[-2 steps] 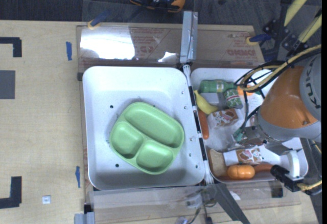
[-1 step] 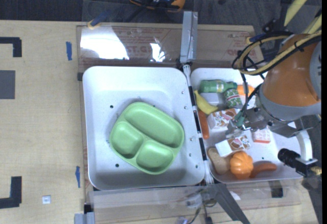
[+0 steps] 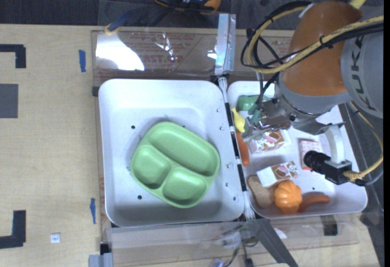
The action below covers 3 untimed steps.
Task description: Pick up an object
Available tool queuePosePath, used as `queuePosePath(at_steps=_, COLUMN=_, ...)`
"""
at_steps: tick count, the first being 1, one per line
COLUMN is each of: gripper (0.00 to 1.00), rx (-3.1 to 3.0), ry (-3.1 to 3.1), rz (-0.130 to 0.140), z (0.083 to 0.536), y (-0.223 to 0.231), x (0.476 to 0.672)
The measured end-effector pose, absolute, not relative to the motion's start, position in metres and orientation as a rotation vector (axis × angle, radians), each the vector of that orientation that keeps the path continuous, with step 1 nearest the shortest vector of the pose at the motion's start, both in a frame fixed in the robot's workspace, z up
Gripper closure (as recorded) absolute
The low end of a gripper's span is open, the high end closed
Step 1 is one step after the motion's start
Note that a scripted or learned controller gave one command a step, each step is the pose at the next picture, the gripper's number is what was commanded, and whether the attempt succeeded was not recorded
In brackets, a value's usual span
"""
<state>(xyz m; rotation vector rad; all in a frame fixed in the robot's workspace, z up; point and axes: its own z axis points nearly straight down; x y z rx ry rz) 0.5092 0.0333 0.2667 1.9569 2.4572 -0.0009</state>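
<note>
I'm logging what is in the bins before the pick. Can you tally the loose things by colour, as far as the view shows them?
Green: 2, the divided tray and a small item
Orange: 2, the pumpkin and a carrot-like piece
Yellow: 1
Tan: 1
White printed packets: 2
Total: 8; the arm may hide more.

A pale green tray [image 3: 175, 164] lies in a white bin [image 3: 116, 107]; the pumpkin [image 3: 287, 195] is orange.

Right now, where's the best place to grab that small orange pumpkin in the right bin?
Grip the small orange pumpkin across its round body, coming straight down from above. A brown piece touches its left side and an orange piece its right, so close the fingers front to back, probably.
</note>
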Motion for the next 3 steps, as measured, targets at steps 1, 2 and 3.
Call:
queuePosePath(at_steps=1, gripper=0.0, rx=1.957, ry=2.457, rz=-0.001, z=0.267, y=0.033, x=0.509)
queuePosePath(at_steps=2, gripper=0.0, rx=1.983, ry=2.44, rz=-0.003, z=0.216, y=-0.053, x=0.543)
queuePosePath(at_steps=3, gripper=0.0, rx=1.948, ry=2.468, rz=-0.002, z=0.133, y=-0.1, x=0.569)
